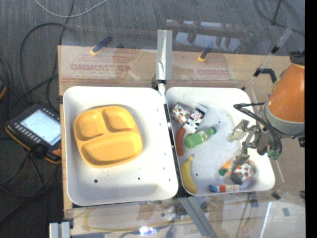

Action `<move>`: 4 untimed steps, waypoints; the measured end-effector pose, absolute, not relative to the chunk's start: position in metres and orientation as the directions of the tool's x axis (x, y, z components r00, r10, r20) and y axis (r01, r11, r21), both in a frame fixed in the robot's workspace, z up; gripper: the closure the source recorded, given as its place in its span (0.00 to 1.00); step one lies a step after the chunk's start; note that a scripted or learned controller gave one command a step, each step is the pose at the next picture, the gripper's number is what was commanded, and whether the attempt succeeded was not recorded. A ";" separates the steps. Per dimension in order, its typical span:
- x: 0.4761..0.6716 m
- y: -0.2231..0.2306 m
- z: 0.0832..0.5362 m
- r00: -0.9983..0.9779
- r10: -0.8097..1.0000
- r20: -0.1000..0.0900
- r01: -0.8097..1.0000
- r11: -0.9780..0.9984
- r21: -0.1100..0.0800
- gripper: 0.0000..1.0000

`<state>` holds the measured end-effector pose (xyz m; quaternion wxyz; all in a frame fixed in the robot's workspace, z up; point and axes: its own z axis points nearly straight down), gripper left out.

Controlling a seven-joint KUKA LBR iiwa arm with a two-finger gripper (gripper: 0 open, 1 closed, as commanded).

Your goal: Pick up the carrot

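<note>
The carrot (226,166) lies in the right bin (223,95), near its front right corner, beside a patterned cup (243,171). The gripper (242,145) hangs just above it, fingers (238,131) spread apart, with nothing between them. A green bottle (199,137) lies nearby.

Grey arm (277,120), orange band (289,95)

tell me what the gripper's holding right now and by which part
It cannot be told. The gripper sits low in the right bin, right beside the carrot, but the view does not show the carrot between its fingers.
</note>
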<state>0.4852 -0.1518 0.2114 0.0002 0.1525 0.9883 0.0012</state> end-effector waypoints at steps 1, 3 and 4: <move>0.529 -0.222 0.223 -0.930 0.366 -0.002 0.366 0.930 0.002 0.00; 0.527 -0.217 0.097 -0.983 0.178 -0.051 0.178 0.984 0.004 0.00; 0.517 -0.221 0.092 -0.937 0.348 -0.024 0.348 0.938 0.006 0.00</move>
